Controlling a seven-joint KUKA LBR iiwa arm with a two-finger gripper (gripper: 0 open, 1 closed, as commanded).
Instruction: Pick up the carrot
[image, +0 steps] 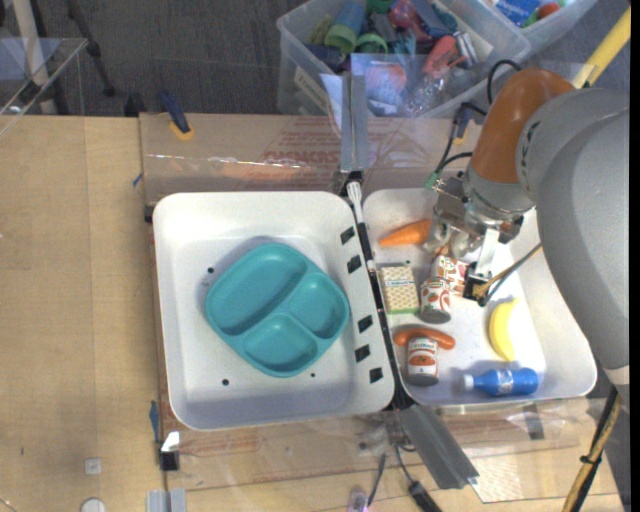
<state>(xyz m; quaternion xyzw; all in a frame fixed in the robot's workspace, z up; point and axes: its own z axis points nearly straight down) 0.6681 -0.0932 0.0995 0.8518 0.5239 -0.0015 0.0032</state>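
Camera view showed the gripper (452, 243) hovering just right of the carrot (405, 235) in the right bin (560, 372), apparently approaching, and needing to shift left then descend.

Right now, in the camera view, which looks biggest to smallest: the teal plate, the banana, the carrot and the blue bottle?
1. Teal plate, by far the largest.
2. Blue bottle and banana: similar length, too close to rank.
3. Carrot, slightly smaller, though partly hidden beside the hand.
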